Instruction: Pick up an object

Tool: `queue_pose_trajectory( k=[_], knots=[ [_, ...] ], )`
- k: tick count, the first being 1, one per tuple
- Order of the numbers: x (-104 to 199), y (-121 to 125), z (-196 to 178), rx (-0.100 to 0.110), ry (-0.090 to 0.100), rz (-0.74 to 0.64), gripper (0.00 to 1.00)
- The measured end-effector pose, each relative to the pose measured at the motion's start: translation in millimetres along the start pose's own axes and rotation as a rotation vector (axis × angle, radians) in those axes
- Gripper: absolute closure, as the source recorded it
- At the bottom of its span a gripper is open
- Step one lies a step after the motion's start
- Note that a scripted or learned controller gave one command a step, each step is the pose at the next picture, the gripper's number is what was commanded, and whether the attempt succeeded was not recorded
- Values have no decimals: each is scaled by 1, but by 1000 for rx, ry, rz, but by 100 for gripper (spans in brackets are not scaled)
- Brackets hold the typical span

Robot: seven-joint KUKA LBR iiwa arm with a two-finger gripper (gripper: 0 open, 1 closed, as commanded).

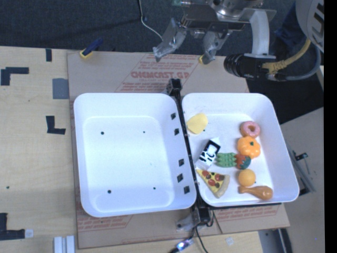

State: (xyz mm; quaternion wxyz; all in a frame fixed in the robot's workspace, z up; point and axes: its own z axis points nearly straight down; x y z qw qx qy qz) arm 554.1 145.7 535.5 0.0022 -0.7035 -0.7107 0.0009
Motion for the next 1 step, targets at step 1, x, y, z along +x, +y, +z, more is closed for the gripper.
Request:
queue_pose_trajectory(
  k=[1],
  knots=[
    [-3,5,-9,-3,-4,6,100]
  ],
)
